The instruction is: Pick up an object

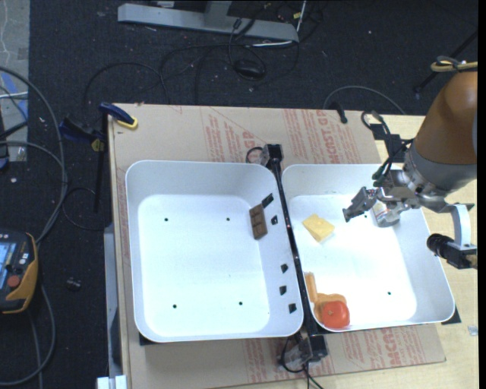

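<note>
Over the right bin (425,251), claw (358,210) spread (nothing between fingers), yellow block (318,227) just beside, lower left.

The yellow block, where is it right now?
The yellow block lies in the right bin, near its left wall, with the gripper above and to its right.

The desk (190,137) is covered with brown cardboard that carries red printed letters. A blue and yellow clamp (118,115) grips its far left corner. Around the desk lies a dark carpet (76,45) with several black cables (163,64) on it. A grey flat bar (205,21) lies at the far side. At the left edge rests an orange and black handheld device (15,272).
</note>
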`<control>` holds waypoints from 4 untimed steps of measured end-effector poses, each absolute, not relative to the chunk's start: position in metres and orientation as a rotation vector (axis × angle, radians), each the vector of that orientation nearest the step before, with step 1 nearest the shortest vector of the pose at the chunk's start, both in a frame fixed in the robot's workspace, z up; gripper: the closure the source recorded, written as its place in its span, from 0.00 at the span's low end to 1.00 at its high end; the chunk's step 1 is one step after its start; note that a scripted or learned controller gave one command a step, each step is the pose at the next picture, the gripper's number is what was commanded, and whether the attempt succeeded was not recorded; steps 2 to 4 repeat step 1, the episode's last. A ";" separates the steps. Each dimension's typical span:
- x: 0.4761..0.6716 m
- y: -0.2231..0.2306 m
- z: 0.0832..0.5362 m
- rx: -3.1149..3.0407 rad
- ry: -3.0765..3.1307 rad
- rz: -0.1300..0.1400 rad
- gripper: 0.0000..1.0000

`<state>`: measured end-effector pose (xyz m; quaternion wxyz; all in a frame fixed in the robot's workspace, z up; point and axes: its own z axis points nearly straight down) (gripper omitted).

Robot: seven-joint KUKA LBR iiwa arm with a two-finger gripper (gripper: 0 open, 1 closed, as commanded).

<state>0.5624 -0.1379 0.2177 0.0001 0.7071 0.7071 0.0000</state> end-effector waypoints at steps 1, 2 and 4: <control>0.563 -0.138 0.228 2.221 2.222 0.000 1.00; 0.563 -0.138 0.228 2.221 2.222 0.000 1.00; 0.563 -0.138 0.228 2.221 2.222 0.000 1.00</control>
